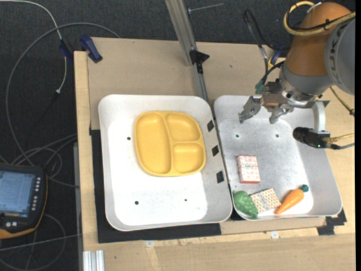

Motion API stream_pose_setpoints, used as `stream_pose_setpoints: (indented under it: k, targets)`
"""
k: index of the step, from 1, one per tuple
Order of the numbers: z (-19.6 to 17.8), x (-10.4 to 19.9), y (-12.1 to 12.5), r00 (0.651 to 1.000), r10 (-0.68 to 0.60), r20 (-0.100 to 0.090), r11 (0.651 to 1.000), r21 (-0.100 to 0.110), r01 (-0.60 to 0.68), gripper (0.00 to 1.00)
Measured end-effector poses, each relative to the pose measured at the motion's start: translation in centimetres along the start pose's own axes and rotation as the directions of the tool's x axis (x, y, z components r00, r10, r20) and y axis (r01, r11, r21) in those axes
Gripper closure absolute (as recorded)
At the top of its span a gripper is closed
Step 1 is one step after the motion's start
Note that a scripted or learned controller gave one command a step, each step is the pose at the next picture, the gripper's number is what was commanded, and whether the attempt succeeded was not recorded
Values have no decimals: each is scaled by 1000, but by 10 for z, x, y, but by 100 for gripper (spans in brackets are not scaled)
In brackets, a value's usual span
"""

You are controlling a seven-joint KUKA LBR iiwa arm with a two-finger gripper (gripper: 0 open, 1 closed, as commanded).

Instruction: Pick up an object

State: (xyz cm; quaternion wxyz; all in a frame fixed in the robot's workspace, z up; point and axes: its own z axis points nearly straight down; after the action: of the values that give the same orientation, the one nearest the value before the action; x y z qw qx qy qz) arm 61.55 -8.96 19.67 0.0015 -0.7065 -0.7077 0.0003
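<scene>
While four small objects lie in the right bin (316,168), the gripper (263,113) hangs above that bin's far end with its two fingers spread and nothing between them.

Nearest the gripper, at the bin's middle, lies a small flat box (249,169), white with red print too small to read. Toward the near edge sit a green lumpy vegetable-shaped toy (245,203), a tan patterned packet (265,199) touching it, and an orange carrot toy (291,200) with a green tip just beside the packet. The bin floor looks smooth and speckled grey-white. The left bin (118,168) holds a yellow plastic tray (168,142) with three rounded compartments. The grey arm (316,49), orange-banded, reaches in from the right, wrist pointing down.
</scene>
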Motion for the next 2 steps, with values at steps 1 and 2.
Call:
stream_pose_setpoints:
  k: [1, 2]
  targets:
    - [0, 0, 0, 1000, 1, 0, 1000, 0, -1, 0]
    - [42, 1, 0, 1000, 1, 0, 1000, 5, -1, 0]
